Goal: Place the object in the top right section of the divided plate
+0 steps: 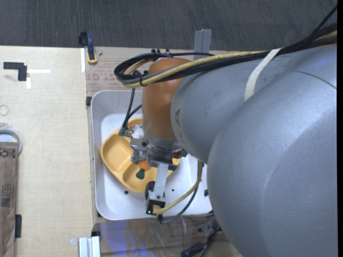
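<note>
A yellow divided plate lies in the white bin, tilted toward the left wall. My arm, with its orange band, reaches over the plate and hides most of its right half. The gripper hangs just above the plate's lower right part. A small orange and green object shows right under the wrist, at the plate's near edge. Whether it is held or resting on the plate is hidden.
The bin's rim runs close to the plate's left side. A black and yellow cable loops over the bin's far edge. Wooden bench surface stretches to the left, with a brown bag at its left edge.
</note>
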Robot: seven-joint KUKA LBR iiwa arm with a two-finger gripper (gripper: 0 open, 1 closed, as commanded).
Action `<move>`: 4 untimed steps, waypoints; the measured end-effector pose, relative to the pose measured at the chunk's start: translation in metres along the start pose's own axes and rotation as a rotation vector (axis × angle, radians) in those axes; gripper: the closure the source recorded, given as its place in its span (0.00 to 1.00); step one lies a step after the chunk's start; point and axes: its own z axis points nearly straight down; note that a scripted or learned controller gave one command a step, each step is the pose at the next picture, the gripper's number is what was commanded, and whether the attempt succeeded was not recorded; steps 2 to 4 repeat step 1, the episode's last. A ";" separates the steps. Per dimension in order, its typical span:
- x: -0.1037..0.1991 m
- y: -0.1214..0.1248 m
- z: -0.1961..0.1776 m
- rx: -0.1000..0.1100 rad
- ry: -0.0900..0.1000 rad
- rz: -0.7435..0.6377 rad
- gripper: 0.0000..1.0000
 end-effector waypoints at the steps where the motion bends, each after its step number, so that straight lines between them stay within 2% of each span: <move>1: -0.004 -0.005 0.090 -0.002 0.003 0.464 1.00; 4: -0.004 -0.005 0.090 -0.002 0.003 0.464 1.00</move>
